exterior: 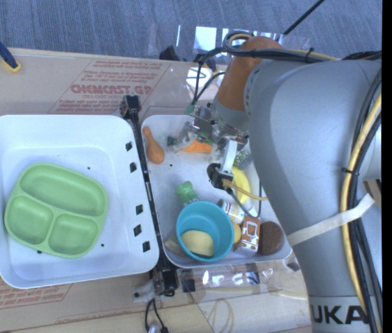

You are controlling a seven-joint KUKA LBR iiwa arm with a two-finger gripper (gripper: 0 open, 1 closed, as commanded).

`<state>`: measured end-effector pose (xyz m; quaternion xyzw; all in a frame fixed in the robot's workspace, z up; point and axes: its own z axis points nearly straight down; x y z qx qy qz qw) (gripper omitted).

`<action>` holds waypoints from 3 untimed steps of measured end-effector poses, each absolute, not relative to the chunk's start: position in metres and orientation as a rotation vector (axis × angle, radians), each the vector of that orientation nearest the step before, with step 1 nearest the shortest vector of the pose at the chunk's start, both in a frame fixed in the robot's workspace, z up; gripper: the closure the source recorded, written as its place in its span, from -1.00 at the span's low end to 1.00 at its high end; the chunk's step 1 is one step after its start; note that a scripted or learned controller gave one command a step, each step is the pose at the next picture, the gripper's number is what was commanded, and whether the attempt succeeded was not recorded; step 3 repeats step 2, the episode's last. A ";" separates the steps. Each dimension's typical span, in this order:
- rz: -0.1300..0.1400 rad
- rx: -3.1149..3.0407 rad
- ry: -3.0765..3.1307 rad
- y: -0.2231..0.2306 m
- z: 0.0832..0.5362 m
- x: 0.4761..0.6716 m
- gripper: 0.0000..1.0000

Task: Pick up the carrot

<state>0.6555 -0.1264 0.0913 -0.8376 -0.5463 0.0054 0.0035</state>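
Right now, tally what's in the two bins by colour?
Green: 2, divided plate and small green item
Orange: 2, carrot and orange piece
Blue: 1, bowl
Yellow: 2, banana and lemon
Brown: 1, round brown item
Total: 8

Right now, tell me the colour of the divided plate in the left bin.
Light green; the divided plate shows in the camera view.

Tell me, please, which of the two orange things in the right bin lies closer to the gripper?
The small orange piece right beside the gripper, at the bin's far end. The other, a longer orange-brown piece, lies apart by the bin's left wall.
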 end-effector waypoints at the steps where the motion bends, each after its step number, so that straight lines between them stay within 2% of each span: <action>1: 0.022 -2.611 -1.726 -0.125 0.102 0.656 1.00; 2: 0.005 -2.616 -1.728 -0.092 0.154 0.634 1.00; 3: 0.005 -2.616 -1.728 -0.092 0.154 0.634 1.00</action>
